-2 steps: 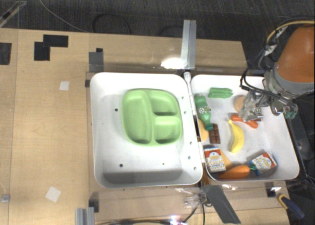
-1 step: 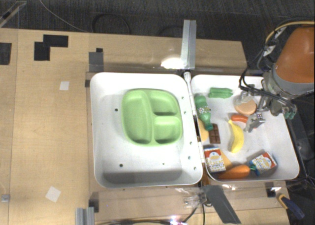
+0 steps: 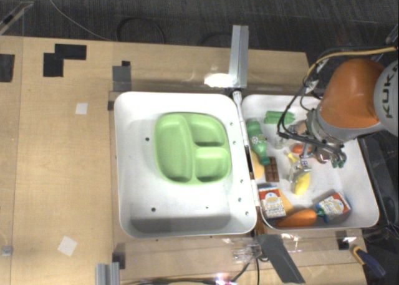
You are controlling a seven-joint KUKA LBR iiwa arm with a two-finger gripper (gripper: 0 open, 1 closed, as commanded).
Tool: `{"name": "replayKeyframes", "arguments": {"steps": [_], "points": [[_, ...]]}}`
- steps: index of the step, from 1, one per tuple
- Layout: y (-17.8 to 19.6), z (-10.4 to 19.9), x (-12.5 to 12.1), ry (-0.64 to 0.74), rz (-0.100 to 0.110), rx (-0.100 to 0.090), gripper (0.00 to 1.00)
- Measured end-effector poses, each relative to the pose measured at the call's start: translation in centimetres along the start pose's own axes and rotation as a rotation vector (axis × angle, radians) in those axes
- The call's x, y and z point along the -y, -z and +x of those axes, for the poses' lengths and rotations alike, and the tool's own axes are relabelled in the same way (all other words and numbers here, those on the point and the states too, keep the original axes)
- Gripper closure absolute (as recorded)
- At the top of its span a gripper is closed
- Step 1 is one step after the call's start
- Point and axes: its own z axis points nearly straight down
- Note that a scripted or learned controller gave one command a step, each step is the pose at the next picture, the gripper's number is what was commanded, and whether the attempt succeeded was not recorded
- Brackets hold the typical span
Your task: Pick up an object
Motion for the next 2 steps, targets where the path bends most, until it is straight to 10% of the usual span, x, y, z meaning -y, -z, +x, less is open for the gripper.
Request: {"name": "replayKeyframes", "arguments": {"steps": [1, 2], "points": [[0.2, 3.1, -3.9, 0.020, -0.001, 0.001, 0.00], [1.5, 2.6, -4.0, 0.024, 0.002, 0.017, 1.00]]}}
